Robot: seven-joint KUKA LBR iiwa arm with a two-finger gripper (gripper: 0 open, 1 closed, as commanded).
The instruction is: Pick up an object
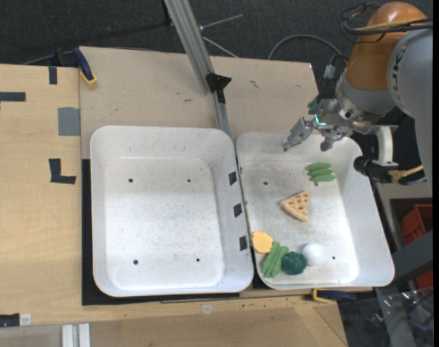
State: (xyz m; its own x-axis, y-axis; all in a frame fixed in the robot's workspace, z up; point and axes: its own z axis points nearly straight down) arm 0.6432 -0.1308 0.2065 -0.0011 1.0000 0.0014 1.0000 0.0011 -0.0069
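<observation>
My gripper (307,142) hangs spread and empty over the right bin's (364,266) far edge; descending here risks grabbing nothing.

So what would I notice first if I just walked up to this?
Probably the big grey and orange robot arm coming in from the right, its end effector spread open above the right bin's far end. Next, the little toys in that bin: a waffle wedge, a green piece, and a cluster near the front.
</observation>
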